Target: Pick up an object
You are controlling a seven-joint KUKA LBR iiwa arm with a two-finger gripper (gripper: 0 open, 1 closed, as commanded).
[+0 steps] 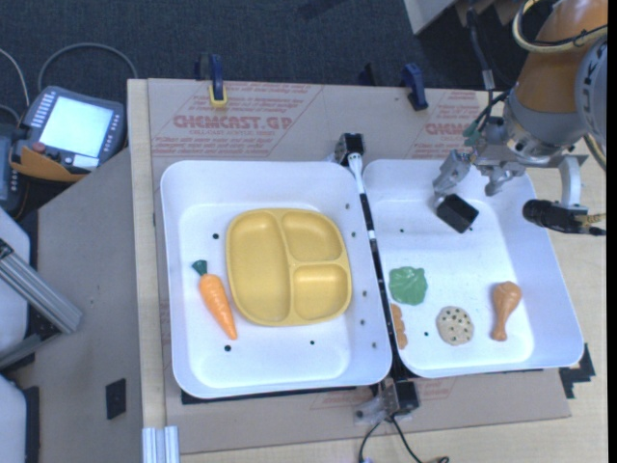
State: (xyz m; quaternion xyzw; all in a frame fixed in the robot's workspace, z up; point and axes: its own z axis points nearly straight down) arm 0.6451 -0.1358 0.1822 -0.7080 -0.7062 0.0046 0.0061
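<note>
- Black block (457,212) lies in the right bin (540,258), just below our gripper (474,176).
- Its fingers are spread, pinching nothing.
- We see a toy drumstick (504,308) nearby.

Both bins (183,258) are plain white. The left one holds a yellow divided plate (287,265) and an orange carrot (216,303) with a dark green top. At lower right lie a green leafy piece (408,285), a tan cookie (454,325) speckled with dark dots, and an orange-brown drumstick (503,308). A black block (456,212) sits at upper right. The board (280,114) beneath is light brown with red lettering.
</note>
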